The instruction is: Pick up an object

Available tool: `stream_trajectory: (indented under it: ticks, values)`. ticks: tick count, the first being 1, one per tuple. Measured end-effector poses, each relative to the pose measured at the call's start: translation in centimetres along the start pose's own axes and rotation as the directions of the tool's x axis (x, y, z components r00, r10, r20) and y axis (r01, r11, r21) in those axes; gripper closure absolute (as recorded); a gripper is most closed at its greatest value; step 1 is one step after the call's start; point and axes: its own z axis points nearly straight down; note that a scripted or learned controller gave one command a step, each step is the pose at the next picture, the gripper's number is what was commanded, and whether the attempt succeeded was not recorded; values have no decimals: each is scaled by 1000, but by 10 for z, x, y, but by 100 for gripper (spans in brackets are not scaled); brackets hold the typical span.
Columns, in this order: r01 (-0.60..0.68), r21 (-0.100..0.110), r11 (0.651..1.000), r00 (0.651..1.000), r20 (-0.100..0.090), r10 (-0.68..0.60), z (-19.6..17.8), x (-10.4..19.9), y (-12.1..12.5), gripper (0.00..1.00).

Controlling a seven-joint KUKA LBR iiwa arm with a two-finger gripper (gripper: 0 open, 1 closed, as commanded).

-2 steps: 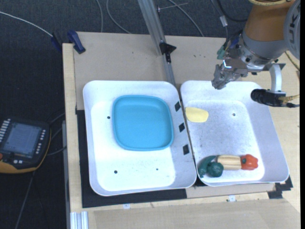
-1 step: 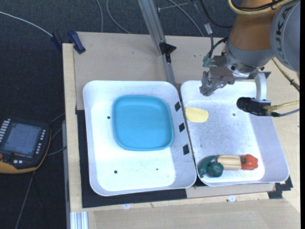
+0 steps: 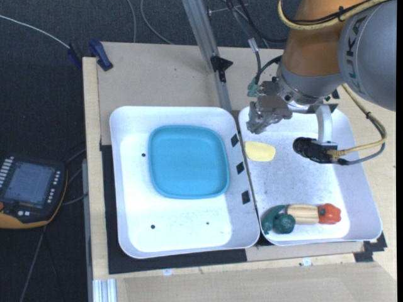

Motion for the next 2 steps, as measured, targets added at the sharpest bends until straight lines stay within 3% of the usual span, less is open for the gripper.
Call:
stream_trajectory:
  ticks: [1, 2]
  values:
    - [1, 1, 1000, 1000, 0, -1, 6, 50, -9, 100]
    - [-3, 0, 1000, 1000, 0, 3, 6, 48, -8, 0]
